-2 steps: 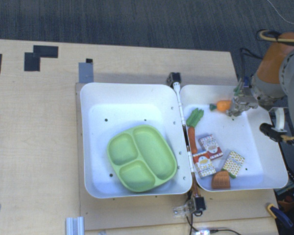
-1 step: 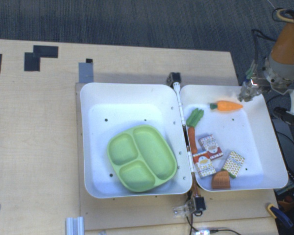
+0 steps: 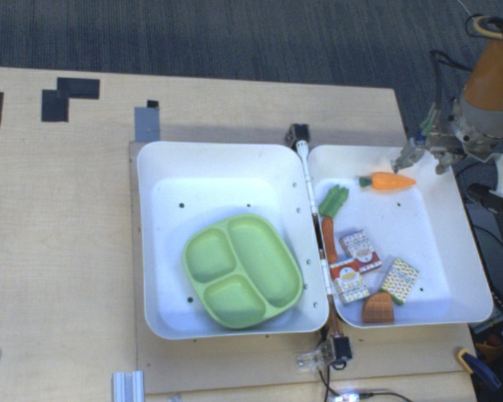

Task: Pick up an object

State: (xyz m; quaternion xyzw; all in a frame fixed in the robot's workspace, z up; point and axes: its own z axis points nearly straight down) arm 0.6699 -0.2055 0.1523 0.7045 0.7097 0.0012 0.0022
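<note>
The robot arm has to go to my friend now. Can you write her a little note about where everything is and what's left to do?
Gripper: at the far right corner of the right bin, just above the toy carrot. Nothing is between its fingers.
Right bin: carrot near the back, green pea pod by the divider, three small snack packets in the middle, a brown piece at the front edge.
Left bin: a green divided plate.
Done: nothing picked up yet.
Left: grab one object; the carrot is nearest.
</note>
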